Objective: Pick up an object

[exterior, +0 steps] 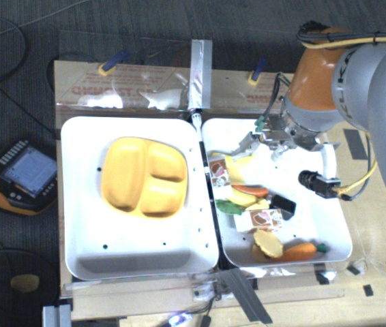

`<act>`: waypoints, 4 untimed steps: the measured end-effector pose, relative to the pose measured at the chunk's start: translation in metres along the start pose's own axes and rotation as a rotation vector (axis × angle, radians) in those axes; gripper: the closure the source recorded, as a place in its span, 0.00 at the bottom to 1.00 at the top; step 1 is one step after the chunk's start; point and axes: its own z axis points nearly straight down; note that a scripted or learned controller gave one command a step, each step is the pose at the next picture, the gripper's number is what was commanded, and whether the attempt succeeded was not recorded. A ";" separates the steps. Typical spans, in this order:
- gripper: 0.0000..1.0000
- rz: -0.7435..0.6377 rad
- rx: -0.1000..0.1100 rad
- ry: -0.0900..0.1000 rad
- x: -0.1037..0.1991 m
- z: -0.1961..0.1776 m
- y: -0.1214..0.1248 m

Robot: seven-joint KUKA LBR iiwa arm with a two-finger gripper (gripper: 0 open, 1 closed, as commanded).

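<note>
My gripper (261, 146) hangs over the back of the right bin (329, 223), its two grey fingers spread apart with nothing between them. Just below and left of it lies a pale yellow wedge (245, 169). Beside that is a small brown and red packet (219, 172). Further forward sit a yellow piece with a red strip (249, 195), a green leaf (228, 208), a black block (282, 204), a printed packet (265, 218), a tan round slice (268, 244) and an orange carrot (299, 251).
The left bin (84, 244) holds a yellow compartment tray (144, 176). A wall (206, 182) divides the two bins. The arm's orange band (316, 80) and a black cable fitting (316, 181) overhang the right bin's back right. A handheld device (26, 172) lies off the bench at left.
</note>
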 end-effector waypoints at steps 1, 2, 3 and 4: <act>0.00 -0.059 -0.008 -0.008 -0.019 0.086 0.015; 1.00 -0.060 -0.004 -0.004 -0.016 0.079 0.015; 0.00 -0.060 -0.004 -0.006 -0.017 0.078 0.015; 0.00 -0.208 -0.014 -0.006 -0.028 0.093 0.005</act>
